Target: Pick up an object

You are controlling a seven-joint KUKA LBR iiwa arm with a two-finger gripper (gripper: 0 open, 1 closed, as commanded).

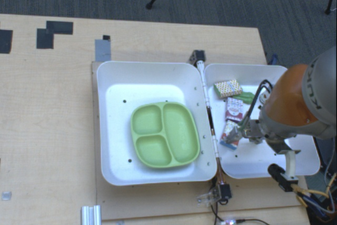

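Reaching into the right bin (310, 163), the gripper (243, 131) hangs over a small packet (230, 137) near the bin's left wall; whether it is grasped cannot be told. Crowded neighbouring packets (234, 109) risk a glancing, empty pick.

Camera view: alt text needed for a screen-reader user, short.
A grey arm with an orange band reaches over the right white bin, above small packets. The left white bin holds a green three-compartment tray.
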